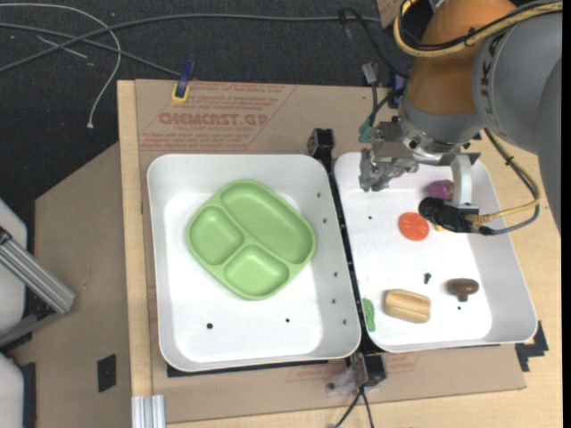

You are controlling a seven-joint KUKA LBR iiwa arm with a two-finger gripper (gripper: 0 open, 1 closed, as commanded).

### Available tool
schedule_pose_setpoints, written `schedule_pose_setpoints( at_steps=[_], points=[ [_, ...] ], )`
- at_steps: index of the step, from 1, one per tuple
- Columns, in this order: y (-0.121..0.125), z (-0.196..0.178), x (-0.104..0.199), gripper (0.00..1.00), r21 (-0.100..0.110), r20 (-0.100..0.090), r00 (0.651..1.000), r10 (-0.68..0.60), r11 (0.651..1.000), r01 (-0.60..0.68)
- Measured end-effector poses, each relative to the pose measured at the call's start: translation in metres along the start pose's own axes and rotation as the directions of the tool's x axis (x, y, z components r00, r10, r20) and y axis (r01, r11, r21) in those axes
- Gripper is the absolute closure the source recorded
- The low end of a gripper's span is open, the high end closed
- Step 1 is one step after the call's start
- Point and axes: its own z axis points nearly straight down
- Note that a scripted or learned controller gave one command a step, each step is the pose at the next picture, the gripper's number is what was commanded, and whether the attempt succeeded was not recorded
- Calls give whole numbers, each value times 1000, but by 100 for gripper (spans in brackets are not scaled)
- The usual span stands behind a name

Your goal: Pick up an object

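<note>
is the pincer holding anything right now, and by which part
Cannot be told. The pincer hangs over the top left corner of the right shallow white bin, with no object visible in it; the round orange piece lies apart on the bin floor.

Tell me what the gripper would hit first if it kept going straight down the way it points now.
Probably bare floor of the right bin. The gripper points down over that bin's upper left corner, with nothing under it. The orange disc lies off to one side. Depth is hard to judge from this slant.
</note>
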Motion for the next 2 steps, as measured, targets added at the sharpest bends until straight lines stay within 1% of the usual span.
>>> schedule_pose_setpoints(
  at_steps=[1, 2],
  points=[
    [22, -6, 51, 100, -2, -1, 1000, -1, 1000, 1],
    [31, 7, 95, 100, 0, 0, 1000, 0, 1000, 0]
  ],
)
